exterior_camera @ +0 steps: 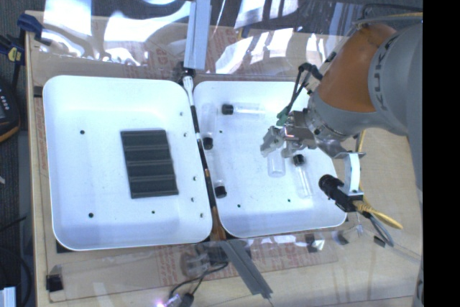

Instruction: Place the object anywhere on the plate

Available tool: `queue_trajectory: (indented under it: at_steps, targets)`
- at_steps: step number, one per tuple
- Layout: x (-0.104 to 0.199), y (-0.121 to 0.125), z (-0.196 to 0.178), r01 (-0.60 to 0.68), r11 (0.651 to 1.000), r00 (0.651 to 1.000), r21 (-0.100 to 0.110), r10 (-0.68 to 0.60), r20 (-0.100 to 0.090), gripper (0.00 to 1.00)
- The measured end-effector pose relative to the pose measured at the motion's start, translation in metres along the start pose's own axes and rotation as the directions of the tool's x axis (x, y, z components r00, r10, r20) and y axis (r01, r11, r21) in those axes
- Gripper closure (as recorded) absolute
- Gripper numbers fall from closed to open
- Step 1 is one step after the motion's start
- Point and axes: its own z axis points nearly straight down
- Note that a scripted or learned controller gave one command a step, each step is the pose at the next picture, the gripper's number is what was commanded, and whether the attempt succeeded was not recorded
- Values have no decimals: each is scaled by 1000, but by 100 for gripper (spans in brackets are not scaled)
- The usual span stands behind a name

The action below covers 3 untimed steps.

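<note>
While a clear vial (pixel 276 167) lies in the right bin (pixel 244 216), the claw (pixel 282 142) hangs just above it; how its jaws stand cannot be told. The dark ridged plate (pixel 149 162) sits in the left bin (pixel 72 104).

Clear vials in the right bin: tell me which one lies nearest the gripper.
The clear vial lying just below the gripper, near the middle of the right bin. The other black-capped vial lies apart, up near the bin's far wall.
</note>
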Motion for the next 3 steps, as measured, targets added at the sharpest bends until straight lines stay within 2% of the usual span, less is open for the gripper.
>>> queue_trajectory:
  at_steps: [1,2,3]
  targets:
    - [95,48,20,65,998,998,1,-65,-3,100]
    - [149,-63,-1,2,1000,1000,3,-2,-1,100]
    - [212,-70,11,-347,938,938,3,347,0,100]
